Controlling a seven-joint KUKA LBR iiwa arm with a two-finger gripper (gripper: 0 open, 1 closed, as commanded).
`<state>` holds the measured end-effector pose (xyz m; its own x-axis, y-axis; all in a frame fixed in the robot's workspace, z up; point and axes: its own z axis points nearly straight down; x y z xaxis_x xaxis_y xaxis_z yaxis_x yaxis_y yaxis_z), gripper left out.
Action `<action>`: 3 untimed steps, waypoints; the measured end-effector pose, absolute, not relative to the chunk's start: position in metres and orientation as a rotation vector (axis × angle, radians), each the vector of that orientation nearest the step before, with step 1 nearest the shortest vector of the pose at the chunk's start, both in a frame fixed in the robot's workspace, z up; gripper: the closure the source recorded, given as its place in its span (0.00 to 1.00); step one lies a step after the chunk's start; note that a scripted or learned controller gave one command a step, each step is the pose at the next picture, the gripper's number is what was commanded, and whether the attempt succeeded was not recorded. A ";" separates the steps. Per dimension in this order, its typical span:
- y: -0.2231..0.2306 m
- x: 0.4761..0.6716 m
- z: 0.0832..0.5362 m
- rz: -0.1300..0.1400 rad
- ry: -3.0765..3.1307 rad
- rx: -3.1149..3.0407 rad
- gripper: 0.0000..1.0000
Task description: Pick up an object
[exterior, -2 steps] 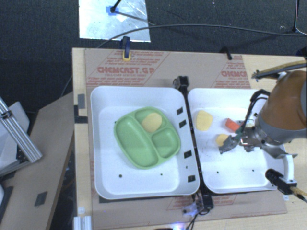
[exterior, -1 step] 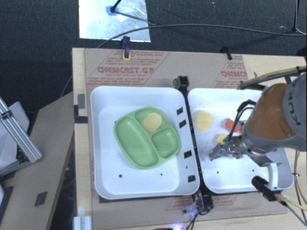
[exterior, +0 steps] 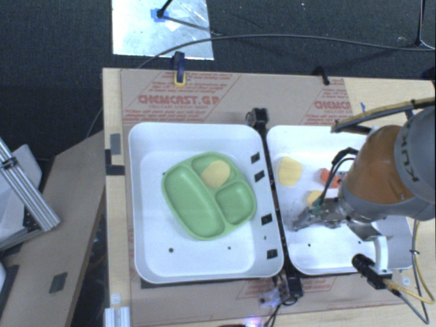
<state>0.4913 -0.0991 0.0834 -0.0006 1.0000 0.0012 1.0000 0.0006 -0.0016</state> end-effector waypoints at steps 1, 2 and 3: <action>-0.099 0.493 0.095 -0.004 -2.223 -2.223 1.00; -0.097 0.497 0.159 -0.008 -2.231 -2.221 1.00; -0.097 0.496 0.203 -0.006 -2.231 -2.221 1.00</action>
<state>0.4965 -0.0973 0.2026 -0.0045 1.0000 -0.0013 1.0000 0.0045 0.0069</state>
